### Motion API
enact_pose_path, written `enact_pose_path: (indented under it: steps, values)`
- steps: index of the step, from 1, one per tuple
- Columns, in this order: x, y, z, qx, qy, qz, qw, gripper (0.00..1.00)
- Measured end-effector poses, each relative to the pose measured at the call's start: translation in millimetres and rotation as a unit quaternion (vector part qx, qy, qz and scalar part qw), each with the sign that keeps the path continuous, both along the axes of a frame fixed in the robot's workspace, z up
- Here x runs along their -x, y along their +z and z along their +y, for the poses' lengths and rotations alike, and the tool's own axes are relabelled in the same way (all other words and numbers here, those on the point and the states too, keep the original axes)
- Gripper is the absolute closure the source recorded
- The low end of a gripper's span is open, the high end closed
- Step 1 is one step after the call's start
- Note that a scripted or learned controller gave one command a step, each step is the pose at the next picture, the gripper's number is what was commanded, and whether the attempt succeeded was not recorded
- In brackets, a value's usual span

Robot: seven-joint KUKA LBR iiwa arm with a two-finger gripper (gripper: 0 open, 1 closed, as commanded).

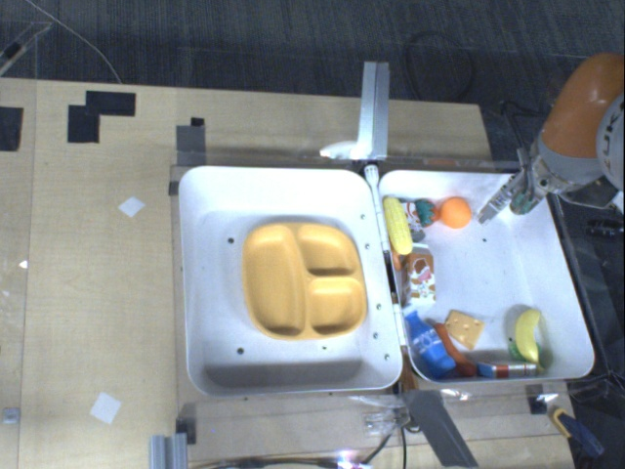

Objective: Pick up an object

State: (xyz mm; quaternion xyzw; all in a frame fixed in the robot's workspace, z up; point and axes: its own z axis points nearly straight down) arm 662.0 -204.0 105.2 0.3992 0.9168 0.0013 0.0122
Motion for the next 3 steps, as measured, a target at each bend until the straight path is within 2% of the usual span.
enact_pose_path:
  steps: [1,2,3]
  values:
    - [0.9,-1.2,1.3,-0.0015,0.001,0.003,1.0000,0.00]
    - [0.7,-14.0,48.2,0.0043,-0.050,0.008,0.9987,0.00]
    - [-6.0,-1.4,62.1,-0.0019,-0.041,0.000,0.9992,1.00]
